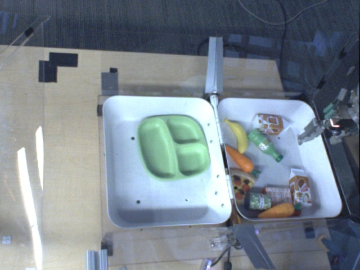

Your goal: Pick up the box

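One box (300,189) in right bin, well apart from jaws (315,129)

A pale wooden bench (62,167) is seen from above, with dark carpeted floor (140,10) beyond its far edge. Two shallow white bins are set directly on it, side by side and touching along a shared inner edge. The left bin (121,201) is the larger in view; the right bin (326,173) is placed close to the bench's right end. A metal bar (214,66) is laid on the bench behind the bins, in line with their seam. Black tape marks (56,63) are stuck to the wood at the far left, and a small dark bracket (111,82) is fixed just behind the left bin's far corner.
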Controlling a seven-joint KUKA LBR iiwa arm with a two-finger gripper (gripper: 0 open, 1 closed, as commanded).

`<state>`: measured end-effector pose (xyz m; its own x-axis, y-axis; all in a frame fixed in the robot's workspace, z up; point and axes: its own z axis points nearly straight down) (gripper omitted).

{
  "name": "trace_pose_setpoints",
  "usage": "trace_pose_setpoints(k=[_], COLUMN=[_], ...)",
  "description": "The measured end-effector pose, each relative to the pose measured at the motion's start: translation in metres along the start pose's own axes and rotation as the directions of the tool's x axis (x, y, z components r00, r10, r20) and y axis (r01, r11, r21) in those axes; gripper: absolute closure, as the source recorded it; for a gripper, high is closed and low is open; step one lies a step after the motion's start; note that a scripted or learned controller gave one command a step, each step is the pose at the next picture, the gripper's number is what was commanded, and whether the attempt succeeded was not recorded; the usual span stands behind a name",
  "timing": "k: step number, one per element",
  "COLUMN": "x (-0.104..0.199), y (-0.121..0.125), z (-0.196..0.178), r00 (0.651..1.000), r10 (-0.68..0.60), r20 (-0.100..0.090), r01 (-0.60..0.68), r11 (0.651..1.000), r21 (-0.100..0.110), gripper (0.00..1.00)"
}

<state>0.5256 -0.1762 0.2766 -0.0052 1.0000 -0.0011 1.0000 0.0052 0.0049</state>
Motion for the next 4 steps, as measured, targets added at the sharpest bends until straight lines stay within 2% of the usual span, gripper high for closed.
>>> trace_pose_setpoints(k=[1, 2, 3, 4], x=[0.023, 0.078, 0.037, 0.03], y=[0.019, -0.034, 0.019, -0.035], z=[0.141, 0.186, 0.188, 0.187], r00=[0.999, 0.991, 0.974, 0.987], r10=[0.046, -0.137, 0.225, 0.163], r20=[-0.001, 0.006, -0.001, -0.002], r01=[-0.046, 0.137, -0.225, -0.163], r11=[0.999, 0.99, 0.974, 0.987], r21=[0.003, -0.014, -0.007, -0.009], gripper=[0.0, 0.0, 0.0, 0.0])
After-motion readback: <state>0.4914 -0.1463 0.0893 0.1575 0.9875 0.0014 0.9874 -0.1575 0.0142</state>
